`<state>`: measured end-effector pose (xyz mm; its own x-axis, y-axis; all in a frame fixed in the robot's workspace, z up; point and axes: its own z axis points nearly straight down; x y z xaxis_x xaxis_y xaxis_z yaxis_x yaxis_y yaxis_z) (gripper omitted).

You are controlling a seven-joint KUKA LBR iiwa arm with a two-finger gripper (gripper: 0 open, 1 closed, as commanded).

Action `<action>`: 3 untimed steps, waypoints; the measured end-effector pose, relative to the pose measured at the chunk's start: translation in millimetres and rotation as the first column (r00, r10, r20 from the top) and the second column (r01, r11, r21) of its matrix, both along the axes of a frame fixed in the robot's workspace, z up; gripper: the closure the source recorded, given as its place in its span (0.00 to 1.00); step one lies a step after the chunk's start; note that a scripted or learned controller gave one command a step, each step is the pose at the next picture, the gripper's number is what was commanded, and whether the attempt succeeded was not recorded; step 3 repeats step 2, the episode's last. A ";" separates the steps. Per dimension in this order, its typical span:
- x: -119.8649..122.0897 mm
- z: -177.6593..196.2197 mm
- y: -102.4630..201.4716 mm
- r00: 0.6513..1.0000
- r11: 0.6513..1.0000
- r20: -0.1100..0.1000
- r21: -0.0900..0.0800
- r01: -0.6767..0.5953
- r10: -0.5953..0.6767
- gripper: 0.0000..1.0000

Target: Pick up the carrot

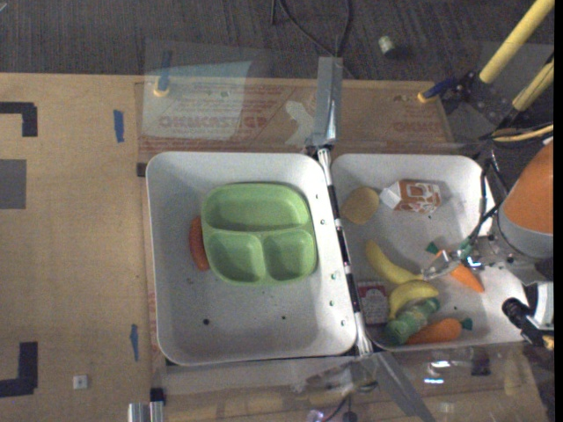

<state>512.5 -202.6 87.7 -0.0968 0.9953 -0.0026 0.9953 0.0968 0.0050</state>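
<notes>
The arm (pixel 532 209) enters from the right, mostly cut off by the frame edge. Its gripper (pixel 459 258) sits low in the right bin (pixel 413 165), small and blurred, so whether it is apart or together I cannot tell. An orange carrot (pixel 467 277) lies right against it; another orange piece (pixel 437 331) lies near the front wall beside a green item (pixel 410 322) and bananas (pixel 400 280). In the left bin (pixel 176 306), a green tray (pixel 259 232) half hides an orange thing (pixel 198 243).
</notes>
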 end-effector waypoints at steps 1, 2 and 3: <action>0.5 11.0 -4.1 1.000 1.000 0.007 -0.004 0.007 -0.007 1.00; 15.6 98.5 60.1 1.000 1.000 -0.003 0.001 -0.012 0.012 1.00; 15.6 98.5 60.1 1.000 1.000 -0.003 0.001 -0.012 0.012 1.00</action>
